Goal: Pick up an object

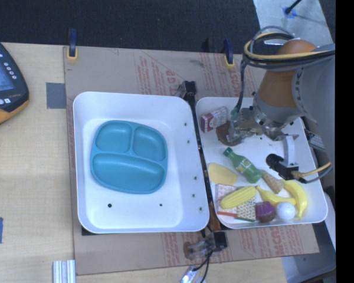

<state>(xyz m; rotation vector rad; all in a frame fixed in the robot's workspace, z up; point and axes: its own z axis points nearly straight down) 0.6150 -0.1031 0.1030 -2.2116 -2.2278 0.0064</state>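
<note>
Right bin (316, 158): green bottle (243, 164) lies just below the pincer (241, 128); its grip cannot be told.

Grey arm (301, 81) reaching in from the right, orange band above wrist, pincer (239, 130) pointing down

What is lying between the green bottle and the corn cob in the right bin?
In the camera view, a yellow wedge lies between the green bottle and the corn cob.
</note>
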